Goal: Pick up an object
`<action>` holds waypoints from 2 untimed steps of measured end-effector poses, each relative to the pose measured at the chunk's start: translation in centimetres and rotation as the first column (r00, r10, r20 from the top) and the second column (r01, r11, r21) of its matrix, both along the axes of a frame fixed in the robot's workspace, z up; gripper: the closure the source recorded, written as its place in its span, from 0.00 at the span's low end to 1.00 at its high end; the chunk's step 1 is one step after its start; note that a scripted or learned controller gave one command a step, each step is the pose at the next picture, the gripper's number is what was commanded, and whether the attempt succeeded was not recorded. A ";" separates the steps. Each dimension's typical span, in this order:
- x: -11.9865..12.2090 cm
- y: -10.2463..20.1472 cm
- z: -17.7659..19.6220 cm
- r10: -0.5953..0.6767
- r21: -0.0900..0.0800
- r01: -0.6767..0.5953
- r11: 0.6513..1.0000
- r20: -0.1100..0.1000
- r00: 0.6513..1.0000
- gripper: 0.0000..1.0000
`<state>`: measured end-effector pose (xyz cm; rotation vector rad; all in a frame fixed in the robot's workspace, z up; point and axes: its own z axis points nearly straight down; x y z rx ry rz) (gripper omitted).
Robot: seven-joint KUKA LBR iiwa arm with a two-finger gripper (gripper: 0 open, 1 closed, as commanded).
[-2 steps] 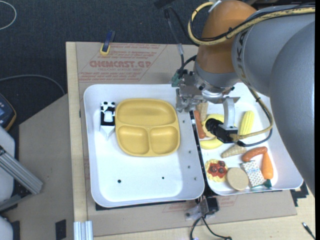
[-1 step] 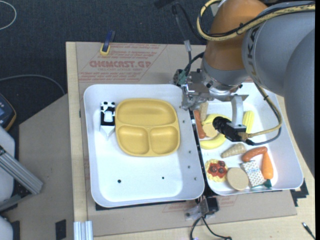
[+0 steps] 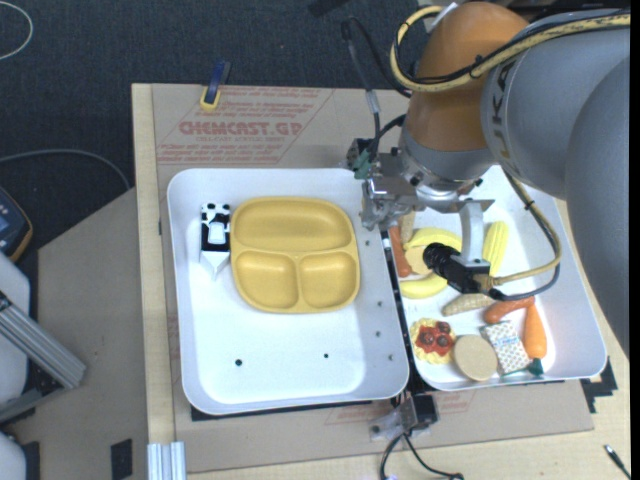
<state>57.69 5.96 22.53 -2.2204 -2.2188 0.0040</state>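
Hovering my tool (image 3: 440,230) low over the right bin (image 3: 580,353), I cannot tell how it is set, so the grasp looks not yet made, and next I must settle squarely onto the banana (image 3: 425,286) just beneath.

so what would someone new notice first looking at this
Probably the big grey arm with its orange band, reaching in from the right over the right-hand white bin, which holds a heap of toy food. Next, the yellow three-compartment plastic plate in the left-hand white bin, with a small black-and-white object beside it.
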 end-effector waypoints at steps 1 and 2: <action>0.7 0.9 -1.0 0.001 0.000 -0.001 1.000 0.000 1.000 1.00; 0.3 0.3 0.8 0.000 0.000 0.000 1.000 0.007 1.000 1.00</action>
